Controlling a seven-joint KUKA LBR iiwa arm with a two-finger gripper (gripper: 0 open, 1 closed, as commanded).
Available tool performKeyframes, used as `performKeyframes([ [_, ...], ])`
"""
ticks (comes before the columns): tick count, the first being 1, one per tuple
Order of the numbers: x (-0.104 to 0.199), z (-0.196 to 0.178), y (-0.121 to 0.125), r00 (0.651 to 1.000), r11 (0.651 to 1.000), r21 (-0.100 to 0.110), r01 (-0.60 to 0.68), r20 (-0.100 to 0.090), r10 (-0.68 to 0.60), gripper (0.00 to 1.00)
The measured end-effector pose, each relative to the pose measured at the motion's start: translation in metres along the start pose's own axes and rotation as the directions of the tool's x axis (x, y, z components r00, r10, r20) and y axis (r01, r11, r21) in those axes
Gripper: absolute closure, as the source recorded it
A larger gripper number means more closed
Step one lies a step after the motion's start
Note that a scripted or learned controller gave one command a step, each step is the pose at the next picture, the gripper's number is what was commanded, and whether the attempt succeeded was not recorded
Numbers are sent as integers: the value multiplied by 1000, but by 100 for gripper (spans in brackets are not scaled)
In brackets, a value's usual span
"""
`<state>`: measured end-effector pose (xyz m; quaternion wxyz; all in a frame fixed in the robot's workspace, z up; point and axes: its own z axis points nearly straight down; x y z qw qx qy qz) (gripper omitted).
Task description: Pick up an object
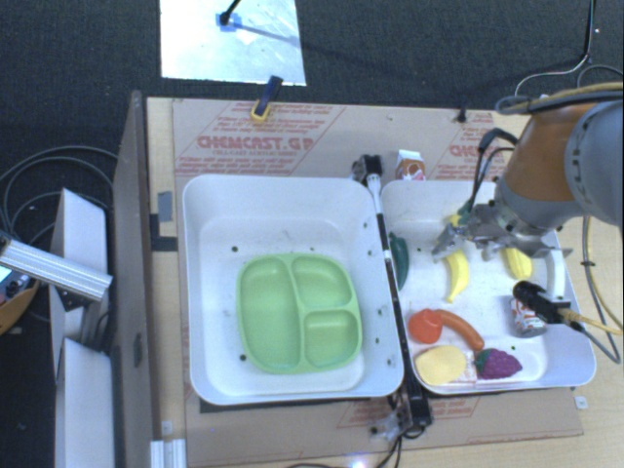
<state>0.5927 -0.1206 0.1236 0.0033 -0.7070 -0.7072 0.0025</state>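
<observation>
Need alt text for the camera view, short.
A grey robot arm with an orange band reaches from the right over the right white bin, its tool just above a yellow banana among toy foods. The left white bin holds a green divided plate.

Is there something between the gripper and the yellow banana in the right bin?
Nothing visible stands between them. The gripper hangs just above the upper end of the banana in the right bin. The other toys, such as the orange carrot, lie lower in the view.

Robotics lab: KUKA arm [575, 164], bins [292, 203] on cardboard-covered bench [292, 135], loose cables [39, 193].
</observation>
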Motion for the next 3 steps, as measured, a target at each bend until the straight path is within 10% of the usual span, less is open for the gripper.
performKeyframes([
  [1,-6,44,17,1000,1000,-5,2,0,-2,0],
  [2,-5,33,18,1000,1000,-7,1,-1,-1,100],
  [3,70,-64,3,1000,1000,-14,12,-2,-12,100],
])
